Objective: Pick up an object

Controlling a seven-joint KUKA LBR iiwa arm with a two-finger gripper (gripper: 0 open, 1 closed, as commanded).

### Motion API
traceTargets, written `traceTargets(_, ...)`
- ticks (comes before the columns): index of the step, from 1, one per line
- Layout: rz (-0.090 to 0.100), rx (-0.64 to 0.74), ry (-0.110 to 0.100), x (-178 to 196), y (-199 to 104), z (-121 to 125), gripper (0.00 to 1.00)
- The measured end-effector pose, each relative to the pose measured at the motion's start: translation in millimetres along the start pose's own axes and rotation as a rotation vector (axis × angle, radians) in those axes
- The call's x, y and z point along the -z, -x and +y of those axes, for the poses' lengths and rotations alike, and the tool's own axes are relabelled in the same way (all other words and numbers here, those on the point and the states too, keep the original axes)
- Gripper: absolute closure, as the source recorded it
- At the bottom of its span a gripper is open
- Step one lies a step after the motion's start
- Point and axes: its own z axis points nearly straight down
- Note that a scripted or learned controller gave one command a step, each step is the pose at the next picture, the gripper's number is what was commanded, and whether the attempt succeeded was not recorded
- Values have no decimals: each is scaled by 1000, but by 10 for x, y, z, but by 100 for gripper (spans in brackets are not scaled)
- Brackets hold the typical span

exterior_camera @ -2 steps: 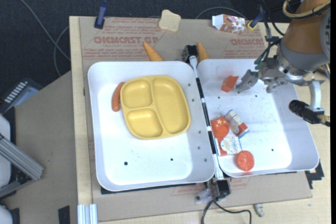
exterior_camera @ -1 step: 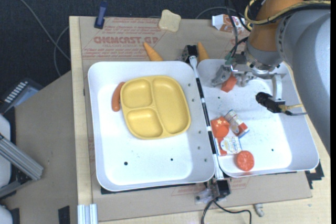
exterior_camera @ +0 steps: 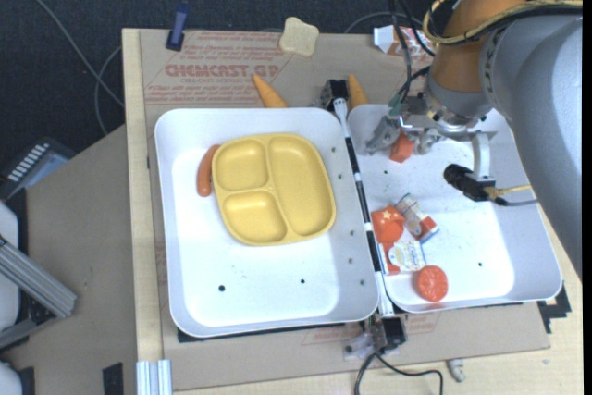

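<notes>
High slanted view over both bins (exterior_camera: 176, 199)

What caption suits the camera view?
KUKA arm's gripper over right bin by a small red object; yellow divided tray in left bin.

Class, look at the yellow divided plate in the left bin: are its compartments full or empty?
Empty. All three compartments of the yellow divided plate show bare yellow; the sausage lies beside it on the floor of the left bin.

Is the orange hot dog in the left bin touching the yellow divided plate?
Touching. The camera view shows the hot dog lying right against the left rim of the yellow plate, partly tucked under it, with no white bin floor between them.
</notes>
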Motion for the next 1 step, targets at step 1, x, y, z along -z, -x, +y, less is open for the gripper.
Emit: traceTargets(1, -2, 1, 2, 104, 1, 5, 100)
